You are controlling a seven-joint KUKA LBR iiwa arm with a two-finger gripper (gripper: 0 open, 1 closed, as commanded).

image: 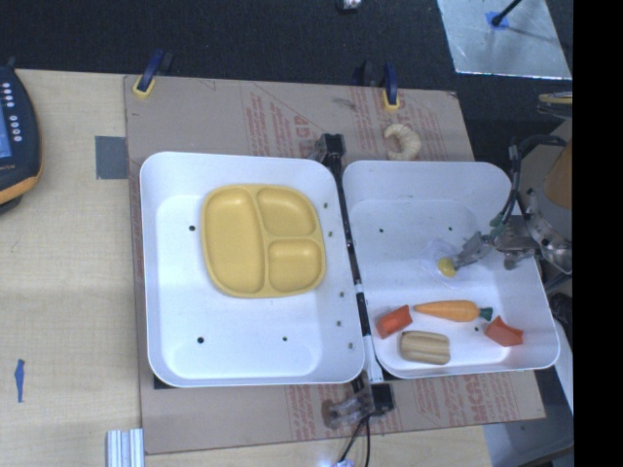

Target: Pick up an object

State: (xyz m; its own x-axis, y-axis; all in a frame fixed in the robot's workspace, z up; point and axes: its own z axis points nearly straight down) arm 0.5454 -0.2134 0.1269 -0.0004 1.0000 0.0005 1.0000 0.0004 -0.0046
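Over the right bin (389,178), the claw (465,257) hangs just beside a small yellow object (447,268); whether its fingers are spread or closed, I cannot tell.

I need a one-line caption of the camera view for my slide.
The hand reaches into the right bin beside a small yellow object; a yellow divided plate lies in the left bin.

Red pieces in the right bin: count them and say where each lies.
2. One red piece lies near the bin's front left, just left of the carrot and above the tan block. The other lies at the front right, past the carrot's green tip.
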